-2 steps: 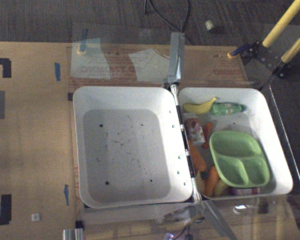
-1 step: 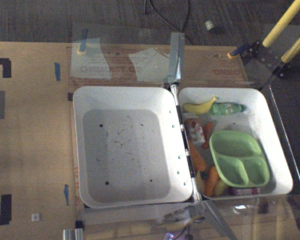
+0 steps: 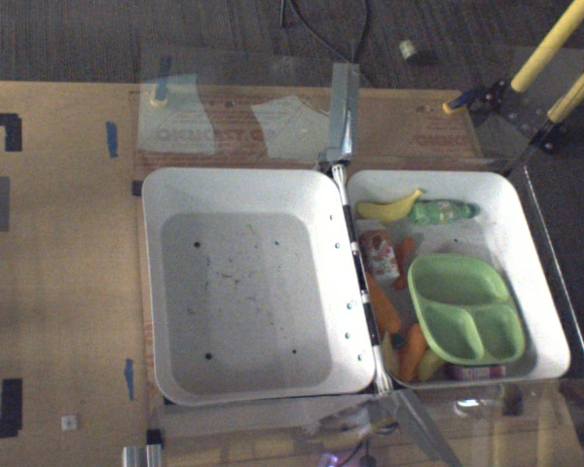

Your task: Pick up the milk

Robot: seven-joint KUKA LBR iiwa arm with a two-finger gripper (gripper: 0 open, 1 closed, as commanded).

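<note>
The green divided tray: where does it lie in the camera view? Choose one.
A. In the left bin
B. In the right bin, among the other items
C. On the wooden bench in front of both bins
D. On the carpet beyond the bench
B: the green divided tray rests inside the right bin, with the banana and green bottle behind it and carrots to its left.

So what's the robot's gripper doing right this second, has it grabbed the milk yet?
Gripper: not in this picture, so its state cannot be told.
Milk: lying untouched in the right bin, beside the green tray.
</note>
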